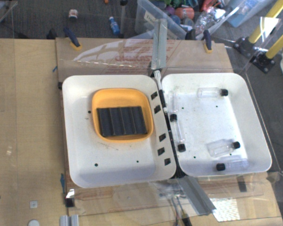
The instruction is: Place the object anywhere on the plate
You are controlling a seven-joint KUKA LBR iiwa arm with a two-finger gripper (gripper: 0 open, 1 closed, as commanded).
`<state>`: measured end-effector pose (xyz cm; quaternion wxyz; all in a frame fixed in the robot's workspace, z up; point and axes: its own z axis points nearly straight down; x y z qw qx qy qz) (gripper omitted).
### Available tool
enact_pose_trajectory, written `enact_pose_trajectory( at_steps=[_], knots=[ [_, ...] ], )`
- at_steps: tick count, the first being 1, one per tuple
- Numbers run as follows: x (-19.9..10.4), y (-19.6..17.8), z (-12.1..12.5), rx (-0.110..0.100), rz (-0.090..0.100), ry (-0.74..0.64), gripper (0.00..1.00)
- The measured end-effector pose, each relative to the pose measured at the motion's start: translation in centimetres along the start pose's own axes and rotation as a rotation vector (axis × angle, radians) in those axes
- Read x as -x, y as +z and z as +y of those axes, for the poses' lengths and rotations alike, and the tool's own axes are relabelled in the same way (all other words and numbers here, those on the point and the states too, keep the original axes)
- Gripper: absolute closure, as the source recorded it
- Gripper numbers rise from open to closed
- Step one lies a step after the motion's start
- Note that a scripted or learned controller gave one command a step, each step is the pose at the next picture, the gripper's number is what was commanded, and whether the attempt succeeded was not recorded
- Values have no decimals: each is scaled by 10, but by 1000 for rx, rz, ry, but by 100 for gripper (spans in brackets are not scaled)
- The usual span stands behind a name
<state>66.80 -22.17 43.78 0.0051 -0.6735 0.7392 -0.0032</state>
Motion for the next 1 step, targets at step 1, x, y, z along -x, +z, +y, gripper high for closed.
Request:
enact_pose_trajectory(
  at_steps=[1],
  knots=[
    [0, 0, 0, 1, 0, -235, 100]
  ],
)
